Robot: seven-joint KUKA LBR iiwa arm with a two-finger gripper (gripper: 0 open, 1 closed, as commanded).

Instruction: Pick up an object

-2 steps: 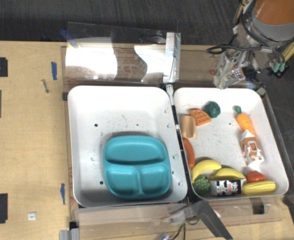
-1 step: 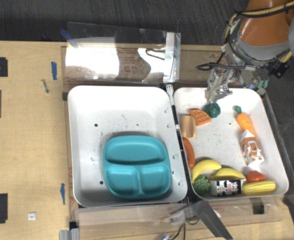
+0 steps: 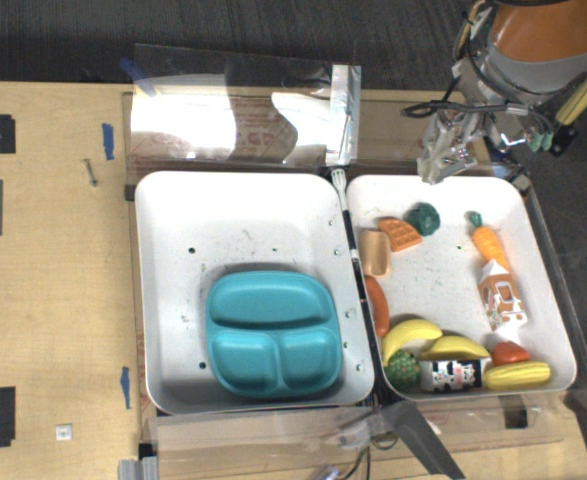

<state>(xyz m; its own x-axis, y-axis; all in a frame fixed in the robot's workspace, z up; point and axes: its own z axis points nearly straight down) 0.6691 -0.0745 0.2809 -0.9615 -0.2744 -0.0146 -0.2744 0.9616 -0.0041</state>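
My gripper (image 3: 447, 158) hangs above the far rim of the right bin (image 3: 443, 258), with nothing visible between its fingers. In that bin lie a carrot (image 3: 487, 242), a dark green round item (image 3: 425, 217), an orange wedge (image 3: 401, 234), a tan block (image 3: 375, 252), a small white bottle (image 3: 500, 303), a red sausage-shaped item (image 3: 377, 304), two yellow bananas (image 3: 413, 334), a black-and-white can (image 3: 453, 373), a red piece (image 3: 510, 353) and a green bumpy item (image 3: 404, 368). All lie nearer than the gripper.
The left bin (image 3: 173, 228) holds a teal divided tray (image 3: 272, 334). A clear plastic sheet (image 3: 243, 118) lies behind the left bin. The bench top (image 3: 43, 268) stretches to the left. The arm's orange band (image 3: 543, 18) is at the top right.
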